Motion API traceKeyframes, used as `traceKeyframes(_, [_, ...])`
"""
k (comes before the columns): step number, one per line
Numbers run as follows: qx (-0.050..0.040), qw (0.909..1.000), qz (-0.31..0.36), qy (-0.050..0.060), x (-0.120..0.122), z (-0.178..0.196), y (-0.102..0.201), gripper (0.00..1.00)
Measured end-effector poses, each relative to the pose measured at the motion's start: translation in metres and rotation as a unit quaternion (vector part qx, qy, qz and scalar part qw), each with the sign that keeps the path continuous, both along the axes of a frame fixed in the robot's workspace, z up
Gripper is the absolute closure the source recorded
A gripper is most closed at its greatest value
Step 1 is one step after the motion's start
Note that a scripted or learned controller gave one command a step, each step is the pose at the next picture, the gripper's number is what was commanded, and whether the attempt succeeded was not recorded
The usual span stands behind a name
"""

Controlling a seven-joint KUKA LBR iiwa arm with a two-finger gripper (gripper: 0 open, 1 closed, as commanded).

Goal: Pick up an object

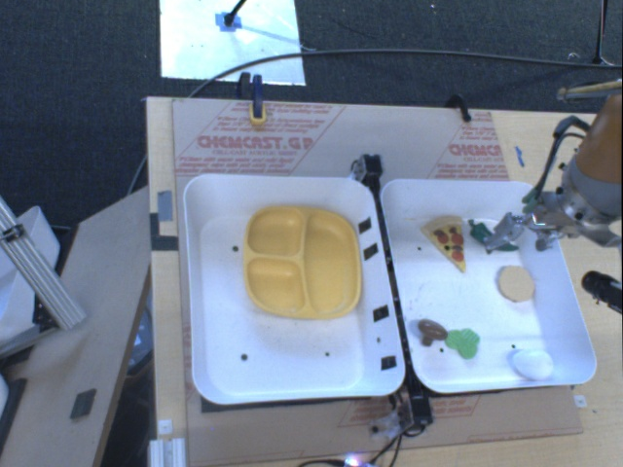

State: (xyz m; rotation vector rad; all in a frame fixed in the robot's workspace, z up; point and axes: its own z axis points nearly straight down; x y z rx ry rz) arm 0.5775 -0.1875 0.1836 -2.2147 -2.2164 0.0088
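Nearest, a white egg [531, 363], green piece [464, 341] and brown piece [431, 332] lie untouched in the right bin [565, 290]. Farther back, the hand [508, 232] hovers beside the pizza slice [447, 240]; I cannot tell its opening, and I judge nothing is lifted yet.

In the right bin [574, 358], the middle floor is bare and open to a descent. Around it lie a pizza slice [446, 238] and a dark green piece [481, 231] toward the far wall, a tan disc [515, 283] by the right wall, and a brown piece [431, 332], green piece [463, 341] and white egg [531, 363] along the near wall. The yellow tray [302, 262] takes up the left bin [214, 358] centre; its margins stay free.
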Motion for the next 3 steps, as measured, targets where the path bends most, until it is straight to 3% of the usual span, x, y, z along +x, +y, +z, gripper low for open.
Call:
traceKeyframes(1, [-0.0012,1.0,0.001,-0.006,0.003,0.006,0.0,0.0])
traceKeyframes(3, [-0.0007,1.0,0.0,-0.004,0.007,-0.097,-0.001,0.0])
